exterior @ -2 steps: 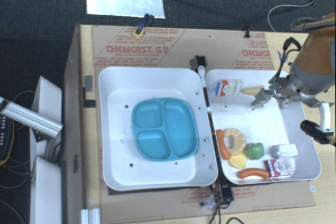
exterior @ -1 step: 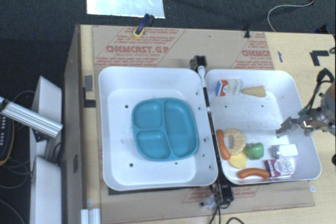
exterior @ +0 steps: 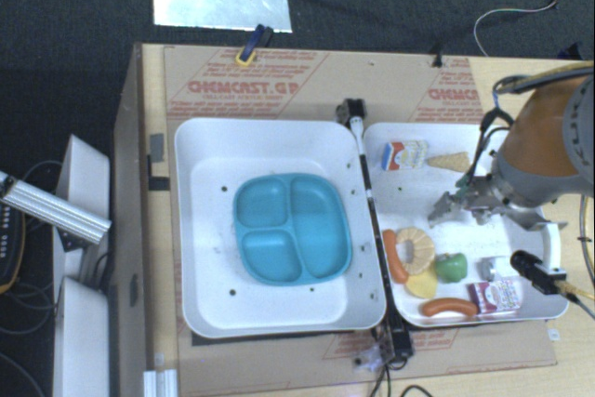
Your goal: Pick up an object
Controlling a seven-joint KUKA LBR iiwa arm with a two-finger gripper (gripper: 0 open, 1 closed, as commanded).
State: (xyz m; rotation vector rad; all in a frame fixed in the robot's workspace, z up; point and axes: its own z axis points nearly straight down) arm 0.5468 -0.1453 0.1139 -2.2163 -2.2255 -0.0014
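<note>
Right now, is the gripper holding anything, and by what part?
Cannot be told: the gripper hangs over the right bin, with nothing visible between its fingers.

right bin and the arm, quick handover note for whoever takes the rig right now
Gripper: over the middle of the right bin; I cannot tell whether it is open or shut, and nothing shows between its fingers.
Things in the right bin: carton and cone at the far end; carrot, round slice, green apple, lemon wedge, sausage and red-and-white packet at the near end.
Left bin: blue divided plate.
Done: nothing picked yet.
Left: grasp and lift one object.
</note>
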